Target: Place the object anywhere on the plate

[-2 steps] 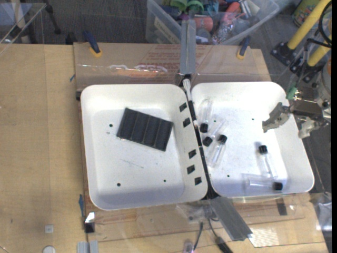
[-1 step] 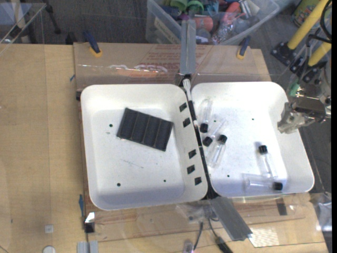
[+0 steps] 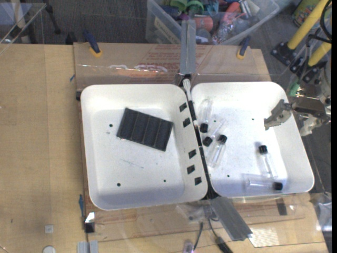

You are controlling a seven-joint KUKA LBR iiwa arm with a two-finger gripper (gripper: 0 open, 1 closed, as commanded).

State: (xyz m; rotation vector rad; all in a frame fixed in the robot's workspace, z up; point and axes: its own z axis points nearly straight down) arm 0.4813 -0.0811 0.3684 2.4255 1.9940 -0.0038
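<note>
Camera view showed the end effector over the right bin, grip state unclear, vials below, plate opposite.

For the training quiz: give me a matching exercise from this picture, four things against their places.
Things:
1. dark ribbed plate
2. clear vials
3. gripper
4. tub of coloured items

Places:
A. behind the bins, at the top of the view
B. over the right bin's right edge
C. left bin
D. right bin, lying loose with black caps

Pairs: 1-C, 2-D, 3-B, 4-A
</note>
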